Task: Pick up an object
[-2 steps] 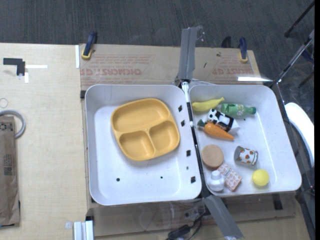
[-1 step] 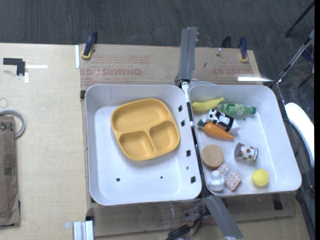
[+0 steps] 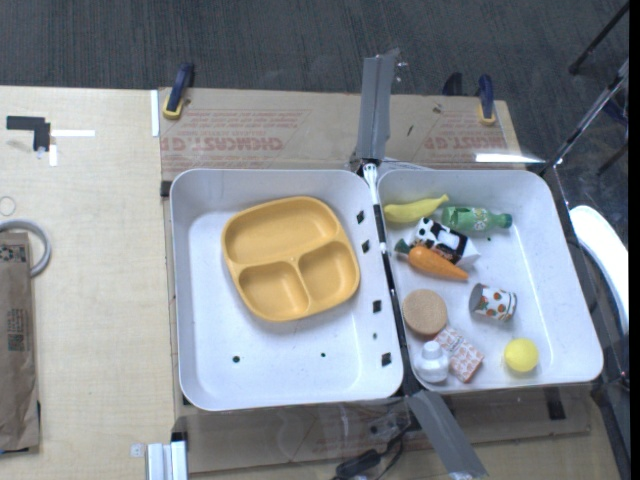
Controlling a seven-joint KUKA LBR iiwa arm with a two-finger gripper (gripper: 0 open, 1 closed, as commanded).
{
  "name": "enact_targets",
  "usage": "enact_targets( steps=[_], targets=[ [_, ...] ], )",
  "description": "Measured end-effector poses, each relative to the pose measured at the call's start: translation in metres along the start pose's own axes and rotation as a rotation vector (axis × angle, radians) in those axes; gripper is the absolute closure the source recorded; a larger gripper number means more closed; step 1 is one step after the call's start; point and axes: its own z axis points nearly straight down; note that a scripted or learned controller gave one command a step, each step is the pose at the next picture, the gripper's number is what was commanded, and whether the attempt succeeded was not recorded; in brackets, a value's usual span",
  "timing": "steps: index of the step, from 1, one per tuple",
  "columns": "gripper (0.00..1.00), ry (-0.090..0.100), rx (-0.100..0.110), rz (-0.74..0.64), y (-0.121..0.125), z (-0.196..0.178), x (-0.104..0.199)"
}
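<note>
You have 2 white bins side by side on the worktop (image 3: 90, 268). The left bin (image 3: 200, 368) holds 1 yellow 3-compartment plate (image 3: 290, 258), lying flat near its middle. The right bin (image 3: 560, 298) carries everything you could pick. A banana (image 3: 415, 209) lies at the far left corner, with a green bottle (image 3: 476, 218) on its side just beside it. Below them, a black-and-white toy (image 3: 441, 236) touches a carrot (image 3: 437, 262). A round brown disc (image 3: 425, 311) sits near the left wall, and a small printed cup (image 3: 493, 303) lies tipped over to its right. Along the near edge you see a white bottle (image 3: 433, 361) touching a pink checked packet (image 3: 460, 353), and a yellow ball (image 3: 521, 355) apart from them. You cannot tell whether the jaws are released or clenched.
</note>
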Motion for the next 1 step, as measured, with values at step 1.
enact_targets(
  steps=[1],
  targets=[
    [1.0, 0.001, -0.001, -0.34, -0.0068, -0.001, -0.0025]
  ],
)
